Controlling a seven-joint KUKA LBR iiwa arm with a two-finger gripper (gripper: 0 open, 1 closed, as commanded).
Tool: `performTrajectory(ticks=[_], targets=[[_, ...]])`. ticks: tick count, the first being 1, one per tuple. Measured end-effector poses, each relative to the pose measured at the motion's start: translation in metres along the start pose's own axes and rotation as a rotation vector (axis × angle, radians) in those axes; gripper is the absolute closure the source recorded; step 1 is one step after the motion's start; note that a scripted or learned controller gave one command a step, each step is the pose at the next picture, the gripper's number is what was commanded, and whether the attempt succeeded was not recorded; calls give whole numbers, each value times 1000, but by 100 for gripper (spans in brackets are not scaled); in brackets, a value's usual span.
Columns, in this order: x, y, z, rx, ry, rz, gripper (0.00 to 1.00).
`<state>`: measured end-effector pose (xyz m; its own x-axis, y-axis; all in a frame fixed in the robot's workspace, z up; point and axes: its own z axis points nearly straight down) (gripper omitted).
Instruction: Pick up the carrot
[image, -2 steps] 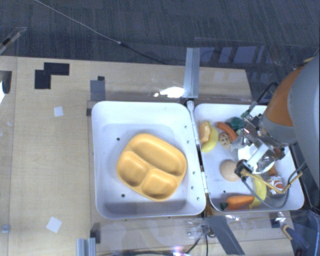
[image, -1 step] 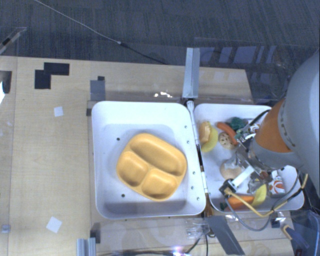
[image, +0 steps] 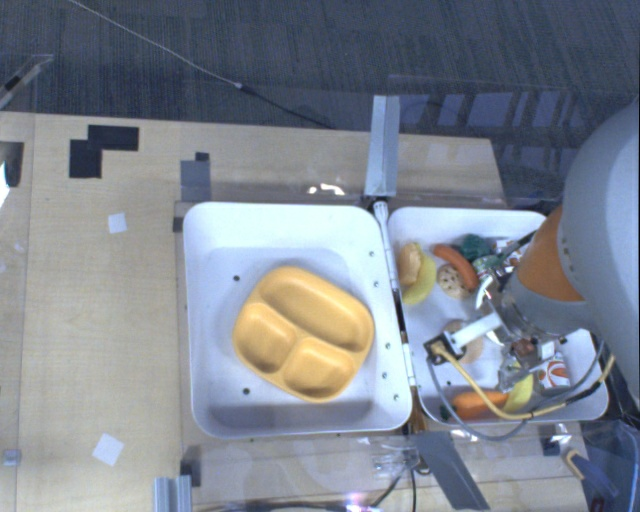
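Observation:
The carrot (image: 474, 405) is a short orange piece lying near the front edge of the right bin (image: 425, 230). A yellow-green item (image: 519, 393) touches its right end. My gripper (image: 519, 357) reaches down into the right bin from the right, just above and to the right of the carrot, below the grey arm with its orange band (image: 548, 270). Cables and the wrist hide the gripper's tips, and nothing shows as held.
The left bin (image: 215, 400) holds a yellow divided plate (image: 303, 330). At the back of the right bin lie a yellow fruit (image: 413, 272), a red sausage (image: 456, 263), a green item (image: 472, 244) and a small tan piece (image: 452, 284). A yellow cable (image: 462, 376) loops near the carrot.

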<state>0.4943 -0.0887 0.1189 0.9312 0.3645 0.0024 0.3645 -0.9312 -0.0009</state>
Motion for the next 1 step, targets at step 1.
performTrajectory(ticks=[1], targets=[[2,-1,-10,0,2,-12,100]])
